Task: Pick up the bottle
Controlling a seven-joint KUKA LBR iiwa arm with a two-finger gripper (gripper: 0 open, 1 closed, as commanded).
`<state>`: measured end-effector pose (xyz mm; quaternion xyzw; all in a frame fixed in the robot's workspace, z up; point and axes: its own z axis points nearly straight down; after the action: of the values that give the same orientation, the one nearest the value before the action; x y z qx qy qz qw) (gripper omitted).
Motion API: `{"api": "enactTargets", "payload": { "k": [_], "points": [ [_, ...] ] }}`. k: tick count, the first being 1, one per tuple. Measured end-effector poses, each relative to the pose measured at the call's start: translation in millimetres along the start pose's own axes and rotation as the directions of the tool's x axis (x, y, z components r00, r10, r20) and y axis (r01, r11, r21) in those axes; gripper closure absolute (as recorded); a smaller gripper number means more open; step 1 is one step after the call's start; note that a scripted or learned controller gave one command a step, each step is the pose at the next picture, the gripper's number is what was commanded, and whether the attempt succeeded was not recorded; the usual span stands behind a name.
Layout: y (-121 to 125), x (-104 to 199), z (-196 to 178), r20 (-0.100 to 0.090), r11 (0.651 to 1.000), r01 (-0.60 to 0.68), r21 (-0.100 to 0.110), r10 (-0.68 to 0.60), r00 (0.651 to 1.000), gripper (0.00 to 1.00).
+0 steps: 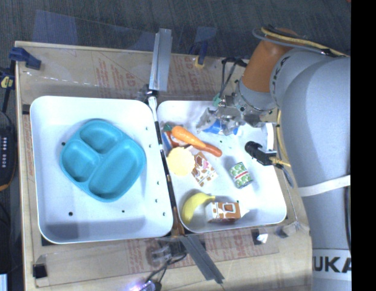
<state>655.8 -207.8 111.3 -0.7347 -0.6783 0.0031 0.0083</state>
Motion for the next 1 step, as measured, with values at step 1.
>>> {"api": "enactTargets", "payload": {
  "k": [1],
  "points": [
    [0.2, 0.4, -10.2, 0.000, 1.000, 0.004, 0.000, -0.004, 1.000, 1.00]
  ]
}}
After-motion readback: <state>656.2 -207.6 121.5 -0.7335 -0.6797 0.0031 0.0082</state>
